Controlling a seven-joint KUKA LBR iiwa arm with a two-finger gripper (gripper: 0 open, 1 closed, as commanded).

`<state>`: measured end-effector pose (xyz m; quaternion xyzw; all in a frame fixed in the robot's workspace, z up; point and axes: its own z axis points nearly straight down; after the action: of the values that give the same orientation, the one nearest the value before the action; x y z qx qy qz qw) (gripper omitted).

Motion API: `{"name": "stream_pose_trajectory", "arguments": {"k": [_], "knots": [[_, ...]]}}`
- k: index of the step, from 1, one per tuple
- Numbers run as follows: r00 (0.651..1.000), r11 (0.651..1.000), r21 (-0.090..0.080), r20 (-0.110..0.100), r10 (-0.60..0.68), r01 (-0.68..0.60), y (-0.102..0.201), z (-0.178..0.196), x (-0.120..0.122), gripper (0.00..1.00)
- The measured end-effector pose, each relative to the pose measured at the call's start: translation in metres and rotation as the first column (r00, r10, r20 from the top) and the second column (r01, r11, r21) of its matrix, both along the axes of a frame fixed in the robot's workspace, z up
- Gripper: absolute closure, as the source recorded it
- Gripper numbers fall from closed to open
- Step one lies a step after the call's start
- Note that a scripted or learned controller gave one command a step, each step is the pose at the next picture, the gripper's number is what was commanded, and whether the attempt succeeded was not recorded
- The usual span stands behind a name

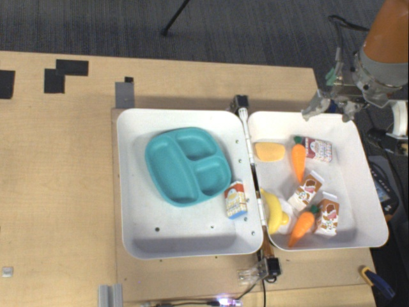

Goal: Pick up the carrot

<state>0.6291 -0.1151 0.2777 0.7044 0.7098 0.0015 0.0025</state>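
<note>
Gripper (pixel 329 107) spread wide, holding nothing, hovering at right bin (pixel 358 136) far rim; nearest carrot (pixel 298 161) lies just below.

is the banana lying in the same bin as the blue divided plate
No, the banana lies in the right bin, while the blue divided plate sits in the left bin.

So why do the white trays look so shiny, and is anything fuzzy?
In the camera view, bright overhead light washes the left bin and right bin pale; the teal plate casts a soft shadow; the pincer looks a bit blurred near the top right; both carrots look sharp.
</note>
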Motion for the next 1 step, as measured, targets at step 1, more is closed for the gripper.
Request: {"name": "stream_pose_trajectory", "arguments": {"k": [1], "knots": [[0.962, 0.962, 0.002, -0.011, -0.272, 0.272, -0.0207, -0.1261, 0.0052, 0.00]]}}
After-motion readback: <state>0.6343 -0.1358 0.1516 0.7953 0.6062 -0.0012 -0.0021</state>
